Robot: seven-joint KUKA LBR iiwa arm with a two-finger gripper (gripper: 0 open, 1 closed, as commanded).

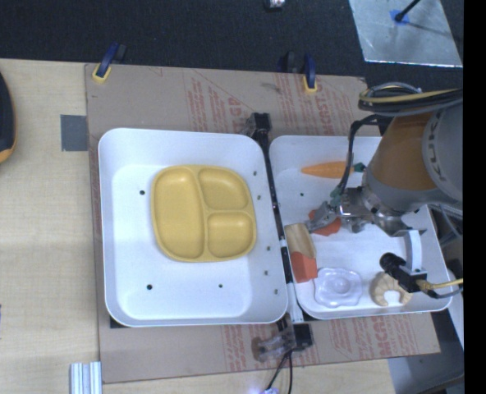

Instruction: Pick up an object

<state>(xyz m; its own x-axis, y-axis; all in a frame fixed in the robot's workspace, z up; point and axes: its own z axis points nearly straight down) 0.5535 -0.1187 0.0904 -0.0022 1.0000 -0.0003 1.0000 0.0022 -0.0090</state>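
Hovering low inside the right bin, the gripper sits just beside a red piece, its grasp state indeterminable, the orange carrot lying behind.

yellow tray | white bins | orange carrot | red-orange block

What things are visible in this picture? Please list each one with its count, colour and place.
bins: 2, white, side by side on the bench
tray: 1, yellow, three compartments, in the left bin
carrot: 1, orange, top of the right bin
block: 1, tan and red, left edge of the right bin
clear lid: 1, transparent, bottom of the right bin
clamps: 2, blue and yellow, board's top edge
arm: 1, grey and orange, over the right bin
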